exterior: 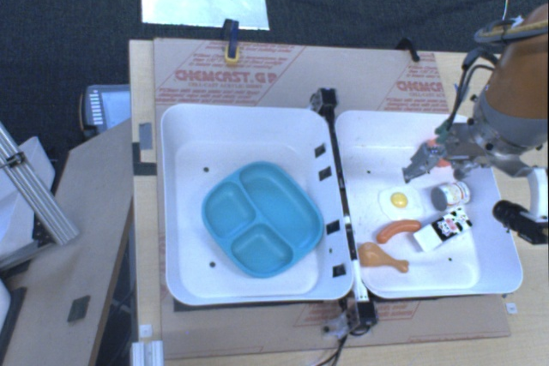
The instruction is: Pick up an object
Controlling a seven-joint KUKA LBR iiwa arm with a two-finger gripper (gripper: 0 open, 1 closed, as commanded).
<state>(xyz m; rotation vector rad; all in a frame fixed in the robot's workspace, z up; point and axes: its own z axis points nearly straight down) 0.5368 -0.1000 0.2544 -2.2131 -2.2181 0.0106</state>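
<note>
I cannot tell how the tool (420,163) is set; it is small and blurred over the right bin (497,274). That bin holds a fried egg (398,201), sausage (398,230), drumstick (383,256), can (449,195) and patterned carton (443,229). The left bin (184,129) holds a blue divided plate (262,219).

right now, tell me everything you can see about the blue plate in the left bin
The blue plate is a light blue, plastic-looking tray with rounded corners and three compartments: two smaller ones and one larger. It lies flat, right side up, on the floor of the left bin, turned at an angle to the bin's walls. It sits toward the bin's near right part. Nothing lies on it.
</note>
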